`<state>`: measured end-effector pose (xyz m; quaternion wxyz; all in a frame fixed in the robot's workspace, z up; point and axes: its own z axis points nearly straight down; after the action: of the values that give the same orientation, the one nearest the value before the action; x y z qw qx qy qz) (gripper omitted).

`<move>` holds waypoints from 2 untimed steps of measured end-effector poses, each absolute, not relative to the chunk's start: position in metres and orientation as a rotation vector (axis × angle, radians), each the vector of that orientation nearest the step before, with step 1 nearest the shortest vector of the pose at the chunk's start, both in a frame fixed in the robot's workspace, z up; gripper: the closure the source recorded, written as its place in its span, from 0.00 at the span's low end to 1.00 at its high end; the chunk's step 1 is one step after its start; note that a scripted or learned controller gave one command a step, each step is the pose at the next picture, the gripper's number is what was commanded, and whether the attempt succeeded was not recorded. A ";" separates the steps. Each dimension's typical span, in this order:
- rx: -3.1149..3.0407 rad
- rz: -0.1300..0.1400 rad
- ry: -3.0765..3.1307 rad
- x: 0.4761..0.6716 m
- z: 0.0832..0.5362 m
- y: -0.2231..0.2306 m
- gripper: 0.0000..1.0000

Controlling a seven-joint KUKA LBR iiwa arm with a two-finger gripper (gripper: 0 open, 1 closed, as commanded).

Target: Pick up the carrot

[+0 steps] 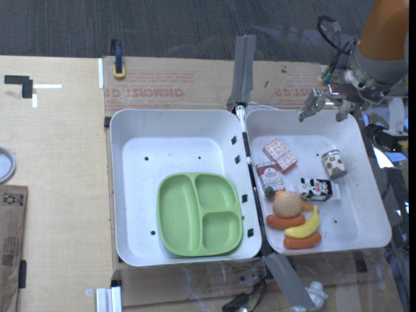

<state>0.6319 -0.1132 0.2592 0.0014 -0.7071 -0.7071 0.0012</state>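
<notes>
Apparently the carrot [280, 192] is the small orange piece with a hint of green at one end, lying near the middle of the right bin [364, 174]. It is pressed against the round tan bun [287, 204], which hides most of it. That identification is uncertain, and this is the first risk. Two orange-red sausage-like pieces [281, 221] lie just in front of the bun, one on each side of the yellow banana [307, 224]. They are close in colour and more exposed, so a grasp could easily land on one of them instead.

The second risk is crowding. The bun touches the carrot. A red-and-white packet [268, 174] sits just beyond it, and a black-and-white carton [316, 188] lies near its right. Fingers coming down here would probably strike the bun or the packet, pushing the carrot aside or closing on two things together. So little of the carrot is exposed that a pinch could slip off.

The end effector [322, 114] hangs over the far rim of the right bin, well away from the cluster. Its fingers are spread and there is nothing between them. The left bin [130, 174] holds a green divided plate [198, 213], and both bins sit on the worktop [52, 174].
</notes>
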 end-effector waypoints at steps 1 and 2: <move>-2.015 0.004 -2.407 0.569 0.245 -0.067 0.00; -1.881 0.004 -2.512 0.498 0.213 -0.050 0.00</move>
<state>0.4982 -0.0501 0.2130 0.0014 -0.5994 -0.8004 0.0012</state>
